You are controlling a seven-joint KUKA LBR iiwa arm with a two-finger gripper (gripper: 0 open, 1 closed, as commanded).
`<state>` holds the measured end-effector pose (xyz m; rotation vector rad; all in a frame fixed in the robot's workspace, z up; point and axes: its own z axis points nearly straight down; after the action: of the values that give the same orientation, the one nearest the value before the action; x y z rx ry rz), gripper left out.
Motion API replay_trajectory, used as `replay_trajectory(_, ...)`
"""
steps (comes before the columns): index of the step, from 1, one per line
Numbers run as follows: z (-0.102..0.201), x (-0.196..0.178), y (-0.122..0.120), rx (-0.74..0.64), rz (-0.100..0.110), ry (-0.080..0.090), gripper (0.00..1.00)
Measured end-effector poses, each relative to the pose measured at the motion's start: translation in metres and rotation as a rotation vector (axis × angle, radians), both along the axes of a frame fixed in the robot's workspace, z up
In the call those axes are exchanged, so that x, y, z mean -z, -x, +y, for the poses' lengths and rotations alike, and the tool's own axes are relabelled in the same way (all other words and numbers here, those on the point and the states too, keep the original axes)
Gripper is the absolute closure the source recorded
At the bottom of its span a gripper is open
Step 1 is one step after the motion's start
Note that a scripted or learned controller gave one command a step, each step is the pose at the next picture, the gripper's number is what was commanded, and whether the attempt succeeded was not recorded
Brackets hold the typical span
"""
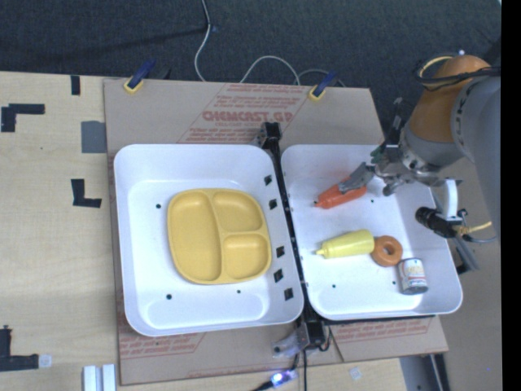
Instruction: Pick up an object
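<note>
gripper low at the carrot in the right bin, fingers' state unreadable; lift not yet done.

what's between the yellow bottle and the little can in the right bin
A brown doughnut-like ring lies between the yellow bottle and the small can, seen in the camera view.
</note>
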<state>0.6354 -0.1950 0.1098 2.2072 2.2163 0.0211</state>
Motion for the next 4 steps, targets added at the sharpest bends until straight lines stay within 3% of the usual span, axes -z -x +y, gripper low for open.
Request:
replay_trajectory(1,0.000,-0.010,0.000,-0.001,0.000,0.001,1.00)
replay_trajectory(2,-0.001,-0.071,-0.009,0.002,0.015,0.002,1.00)
replay_trajectory(3,-0.006,-0.135,-0.009,0.003,0.013,0.002,1.00)
replay_trajectory(4,-0.006,-0.153,-0.009,0.003,0.018,0.000,1.00)
